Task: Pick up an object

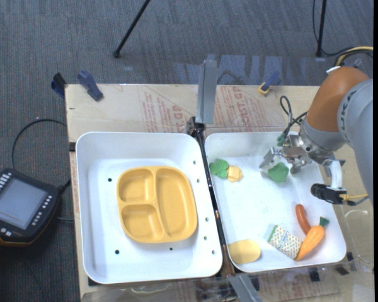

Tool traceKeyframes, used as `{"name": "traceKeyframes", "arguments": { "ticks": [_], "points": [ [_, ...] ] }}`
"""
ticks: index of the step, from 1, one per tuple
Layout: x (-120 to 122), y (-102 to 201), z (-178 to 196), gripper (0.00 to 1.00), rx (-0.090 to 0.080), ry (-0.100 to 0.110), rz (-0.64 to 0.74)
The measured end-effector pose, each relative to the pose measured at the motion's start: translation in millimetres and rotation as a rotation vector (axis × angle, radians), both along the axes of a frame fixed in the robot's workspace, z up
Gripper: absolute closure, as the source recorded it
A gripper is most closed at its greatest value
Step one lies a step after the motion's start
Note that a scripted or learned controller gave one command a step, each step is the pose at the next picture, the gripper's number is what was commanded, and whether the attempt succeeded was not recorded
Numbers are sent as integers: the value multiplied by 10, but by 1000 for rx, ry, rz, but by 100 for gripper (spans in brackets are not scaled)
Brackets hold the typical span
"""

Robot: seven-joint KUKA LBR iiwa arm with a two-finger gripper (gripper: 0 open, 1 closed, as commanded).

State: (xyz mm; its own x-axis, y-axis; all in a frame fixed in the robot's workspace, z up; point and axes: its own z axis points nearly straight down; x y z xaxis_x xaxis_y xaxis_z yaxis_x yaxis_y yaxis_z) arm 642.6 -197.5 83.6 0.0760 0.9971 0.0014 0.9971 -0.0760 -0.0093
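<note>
My gripper (282, 161) hangs over the back right part of the right bin (252, 212), at the end of the grey arm with the orange band (337, 99). A small green object (278, 173) lies right at the gripper's tip, partly covered by it. Whether it is gripped or just under the tip is unclear. Other loose items in the same bin: a green and yellow toy (225, 170) at the back left, a red sausage-like piece (302, 218), an orange carrot (312, 239), a patterned packet (284, 240) and a flat yellow piece (244, 251) at the front.
The left bin (94, 168) holds a yellow divided plate (156, 203). A grey upright post (206, 96) stands behind the wall between the bins. A handheld control pad (16, 206) lies on the floor to the left.
</note>
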Motion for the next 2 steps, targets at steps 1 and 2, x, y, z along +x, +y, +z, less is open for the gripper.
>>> {"name": "traceKeyframes", "arguments": {
  "ticks": [1, 2],
  "points": [
    [24, 12, 134, 100, -1, -5, 5],
    [-267, 769, 1165, 100, -1, -19, 84]
  ]
}}
